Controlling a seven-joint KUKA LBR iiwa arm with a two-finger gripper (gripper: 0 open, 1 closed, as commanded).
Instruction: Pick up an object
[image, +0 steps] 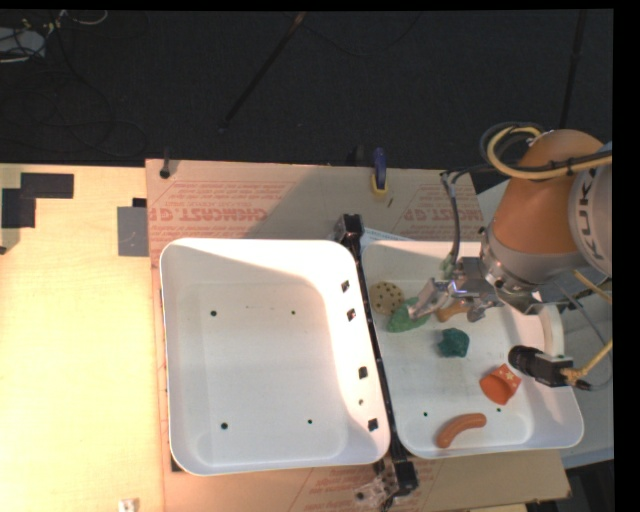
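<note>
My gripper (450, 304) hangs over the upper middle of the right bin (560, 432), its fingers spread open with nothing clearly between them. A light green piece (404, 320) lies just left of the left fingertip. A dark teal lump (453, 343) sits just below the gripper. A tan round perforated disc (388, 295) lies further left, near the divider. An orange-red block (499, 384) rests toward the lower right of the bin. An orange sausage shape (460, 430) lies near the front rim.
The left bin (190, 300) stands beside the right one, with a black clip-studded divider (362, 330) between them. The arm's orange-banded wrist (545, 210) looms over the right bin's far right corner. A wooden bench (70, 350) stretches to the left.
</note>
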